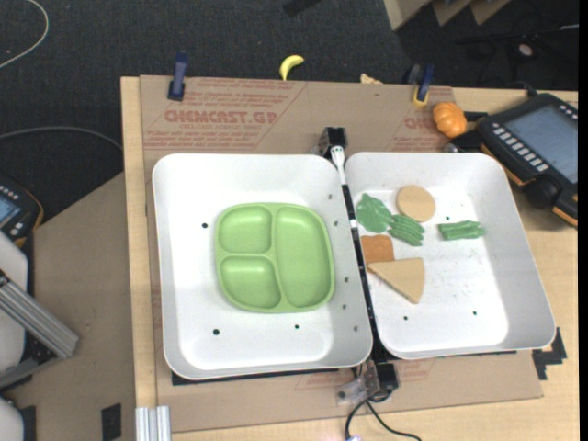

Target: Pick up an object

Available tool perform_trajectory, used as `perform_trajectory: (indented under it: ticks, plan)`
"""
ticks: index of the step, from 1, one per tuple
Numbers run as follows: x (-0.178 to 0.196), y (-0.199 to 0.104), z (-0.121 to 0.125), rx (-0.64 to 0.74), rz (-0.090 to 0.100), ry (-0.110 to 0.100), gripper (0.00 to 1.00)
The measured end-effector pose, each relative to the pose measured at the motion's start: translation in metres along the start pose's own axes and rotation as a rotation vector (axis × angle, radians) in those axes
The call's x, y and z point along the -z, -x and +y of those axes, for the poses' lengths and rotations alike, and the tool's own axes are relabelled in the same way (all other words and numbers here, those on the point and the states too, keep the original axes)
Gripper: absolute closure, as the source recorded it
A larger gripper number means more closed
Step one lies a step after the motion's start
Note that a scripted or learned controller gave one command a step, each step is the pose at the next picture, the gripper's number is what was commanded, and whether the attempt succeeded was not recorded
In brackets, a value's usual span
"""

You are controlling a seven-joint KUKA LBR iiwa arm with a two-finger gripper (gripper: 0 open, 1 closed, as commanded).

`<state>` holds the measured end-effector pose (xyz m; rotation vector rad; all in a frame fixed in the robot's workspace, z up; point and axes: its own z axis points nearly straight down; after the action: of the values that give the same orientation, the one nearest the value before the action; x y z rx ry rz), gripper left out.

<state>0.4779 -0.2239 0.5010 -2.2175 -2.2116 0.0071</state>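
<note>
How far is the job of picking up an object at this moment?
Nothing looks done yet. All pieces lie in the right bin: the tan round disc, the tan wedge, the orange-brown square and the green pieces. The green divided plate sits in the left bin. Nothing is lifted. The whole pick remains: approach, grasp and lift one piece.
</note>
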Motion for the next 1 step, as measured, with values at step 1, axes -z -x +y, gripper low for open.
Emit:
perform_trajectory:
  ticks: [1]
  plan:
    - [0.0172, 0.0007, 0.0017, 0.002, -0.009, 0.017, 1.0]
